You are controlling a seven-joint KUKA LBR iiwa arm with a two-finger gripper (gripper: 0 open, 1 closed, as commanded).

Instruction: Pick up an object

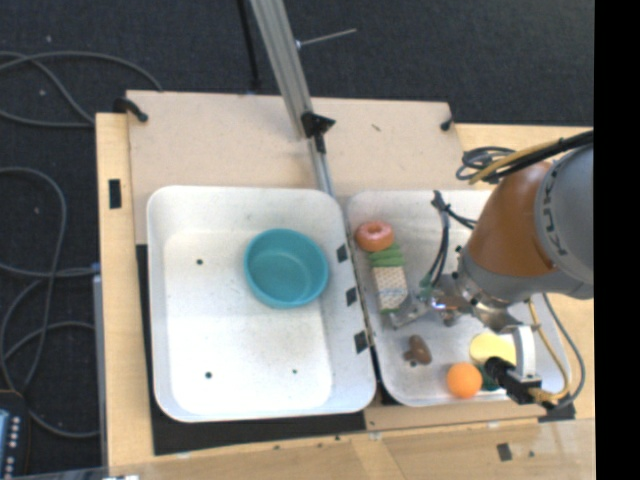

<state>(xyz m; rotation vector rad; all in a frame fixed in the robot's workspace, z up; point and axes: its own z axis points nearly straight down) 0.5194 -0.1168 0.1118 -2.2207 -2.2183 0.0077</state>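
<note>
We see a sponge (391, 279) with a green top lying just left of the claw (432, 308) in the right bin (400, 393) — a small brown lump (418, 349) sits just below it, an orange ball (463, 380) further down-right. A pink ring (375, 235) lies up-left. We cannot tell how wide the claw stands. Further left — a teal bowl (287, 267) in the left bin (200, 368).

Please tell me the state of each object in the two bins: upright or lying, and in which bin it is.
teal bowl: upright, open side up, in the left bin.
pink ring: lying flat, right bin.
green and beige block: lying, right bin.
brown piece: lying, right bin.
orange ball: resting near the front wall.
</note>
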